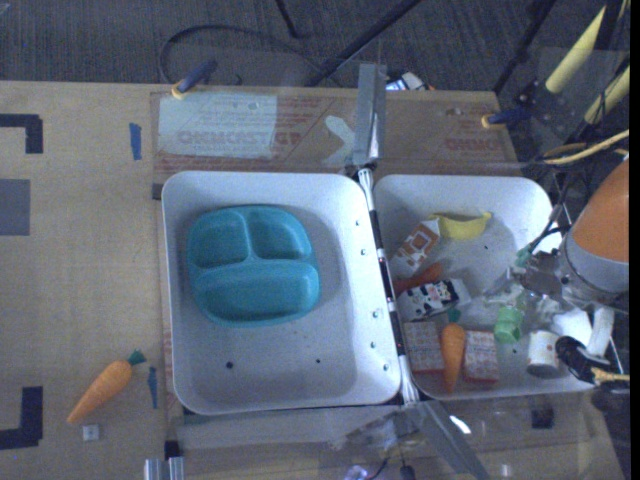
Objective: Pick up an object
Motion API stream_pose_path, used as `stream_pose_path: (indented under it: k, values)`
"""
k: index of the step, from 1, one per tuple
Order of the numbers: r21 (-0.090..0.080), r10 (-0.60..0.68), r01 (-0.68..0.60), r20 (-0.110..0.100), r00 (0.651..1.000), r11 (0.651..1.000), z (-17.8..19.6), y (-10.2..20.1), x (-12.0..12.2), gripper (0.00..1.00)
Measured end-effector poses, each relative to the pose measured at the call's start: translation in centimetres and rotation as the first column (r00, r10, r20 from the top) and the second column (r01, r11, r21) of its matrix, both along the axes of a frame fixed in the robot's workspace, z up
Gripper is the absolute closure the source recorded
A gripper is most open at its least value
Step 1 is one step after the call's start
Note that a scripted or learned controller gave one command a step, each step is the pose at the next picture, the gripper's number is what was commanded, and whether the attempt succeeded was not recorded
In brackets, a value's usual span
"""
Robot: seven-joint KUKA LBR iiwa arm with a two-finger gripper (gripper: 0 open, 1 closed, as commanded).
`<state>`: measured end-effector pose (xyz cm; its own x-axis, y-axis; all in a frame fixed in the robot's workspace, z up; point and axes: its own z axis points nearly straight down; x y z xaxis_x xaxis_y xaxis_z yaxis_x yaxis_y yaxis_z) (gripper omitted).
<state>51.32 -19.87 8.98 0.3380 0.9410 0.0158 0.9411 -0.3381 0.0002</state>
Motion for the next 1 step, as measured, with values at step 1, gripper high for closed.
stream_pose_path:
  k: [1]
  values:
    - [-0.01,-0.004,0.004,0.003,1.0,1.0,0.83,-0.41,-0.04,1.0]
